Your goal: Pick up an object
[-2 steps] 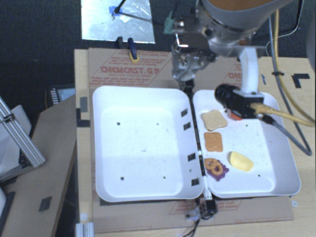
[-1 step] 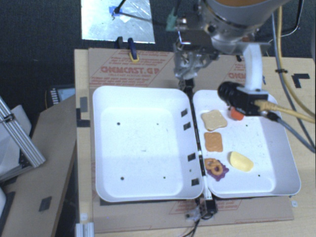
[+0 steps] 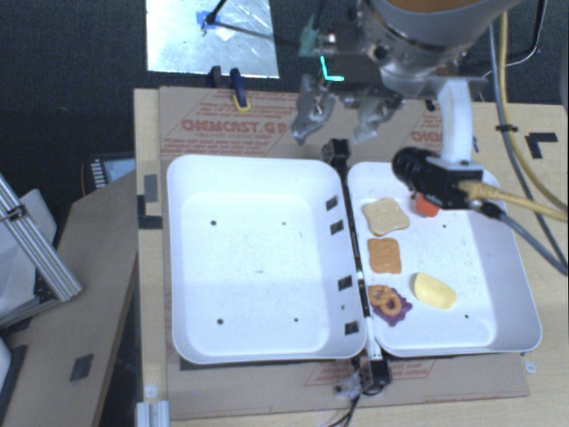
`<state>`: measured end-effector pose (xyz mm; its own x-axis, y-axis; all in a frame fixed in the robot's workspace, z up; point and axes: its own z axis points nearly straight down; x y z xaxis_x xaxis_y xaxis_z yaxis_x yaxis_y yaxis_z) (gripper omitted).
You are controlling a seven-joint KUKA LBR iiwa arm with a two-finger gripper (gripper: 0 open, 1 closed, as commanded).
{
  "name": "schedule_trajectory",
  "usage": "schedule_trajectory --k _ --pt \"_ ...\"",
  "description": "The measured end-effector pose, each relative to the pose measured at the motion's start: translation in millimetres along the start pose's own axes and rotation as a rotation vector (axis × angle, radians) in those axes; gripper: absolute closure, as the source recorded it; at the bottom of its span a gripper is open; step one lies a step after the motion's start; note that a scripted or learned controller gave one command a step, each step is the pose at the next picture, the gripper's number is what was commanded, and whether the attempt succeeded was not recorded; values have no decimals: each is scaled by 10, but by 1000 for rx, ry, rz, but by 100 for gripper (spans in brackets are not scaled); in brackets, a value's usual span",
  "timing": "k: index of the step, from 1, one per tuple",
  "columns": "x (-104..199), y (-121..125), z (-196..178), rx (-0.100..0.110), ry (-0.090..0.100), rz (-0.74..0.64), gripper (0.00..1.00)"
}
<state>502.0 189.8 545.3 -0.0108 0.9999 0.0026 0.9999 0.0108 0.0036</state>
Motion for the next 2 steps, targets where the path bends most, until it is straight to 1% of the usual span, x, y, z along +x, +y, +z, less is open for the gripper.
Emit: schedule_trajectory --k 1,2 --pt "4 3 -116 -3 2 -4 100" --pt "4 2 -111 -2 1 -6 0"
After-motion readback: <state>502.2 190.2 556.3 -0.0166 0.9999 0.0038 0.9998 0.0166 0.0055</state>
